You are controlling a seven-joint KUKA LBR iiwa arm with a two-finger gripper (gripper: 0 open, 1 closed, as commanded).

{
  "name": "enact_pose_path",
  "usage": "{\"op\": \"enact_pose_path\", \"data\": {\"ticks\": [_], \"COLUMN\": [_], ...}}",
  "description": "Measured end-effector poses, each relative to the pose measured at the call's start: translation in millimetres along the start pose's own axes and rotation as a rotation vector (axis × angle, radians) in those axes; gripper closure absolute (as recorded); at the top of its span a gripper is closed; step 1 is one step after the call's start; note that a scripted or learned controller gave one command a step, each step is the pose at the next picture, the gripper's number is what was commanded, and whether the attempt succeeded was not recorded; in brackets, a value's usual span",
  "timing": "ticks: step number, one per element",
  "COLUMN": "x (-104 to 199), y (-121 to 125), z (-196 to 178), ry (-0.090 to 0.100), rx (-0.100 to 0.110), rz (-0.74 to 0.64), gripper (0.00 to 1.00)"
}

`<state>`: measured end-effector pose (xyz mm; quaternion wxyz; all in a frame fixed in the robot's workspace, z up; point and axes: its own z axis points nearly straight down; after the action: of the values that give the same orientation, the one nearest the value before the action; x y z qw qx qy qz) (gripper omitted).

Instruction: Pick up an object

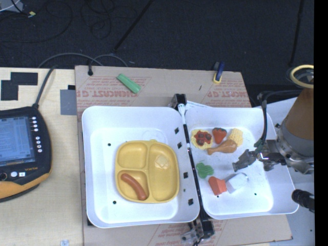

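No object is lifted yet. The end effector (pixel 245 161) is poised low over the right bin (pixel 279 201); its opening cannot be told. A white block (pixel 237 181) lies just beside it.

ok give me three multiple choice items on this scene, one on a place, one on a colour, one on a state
1. Where does the sausage lie?
A. in the yellow tray, left bin
B. loose in the right bin
C. on the cardboard

2. What colour is the marker on the cardboard?
A. red
B. green
C. white

3. How does the gripper stand?
A. clamped on the sausage
B. parked over the left bin
C. over the right bin, holding nothing visible

Key: 1 A, it sits in the tray's lower-left compartment. 2 B, it is plainly green. 3 C, it is above the white block, apart from it.
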<state>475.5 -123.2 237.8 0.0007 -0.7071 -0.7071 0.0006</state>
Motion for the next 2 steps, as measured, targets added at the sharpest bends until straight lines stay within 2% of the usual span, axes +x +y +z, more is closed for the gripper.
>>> {"op": "enact_pose_path", "data": {"ticks": [1,2], "x": [37.9,34.7], "y": [0.5,1.6], "z": [130.3,113.6], "ry": [-0.001,0.0], "rx": [0.001,-0.001], "rz": [-0.001,0.008], "gripper": [0.0,1.0]}}
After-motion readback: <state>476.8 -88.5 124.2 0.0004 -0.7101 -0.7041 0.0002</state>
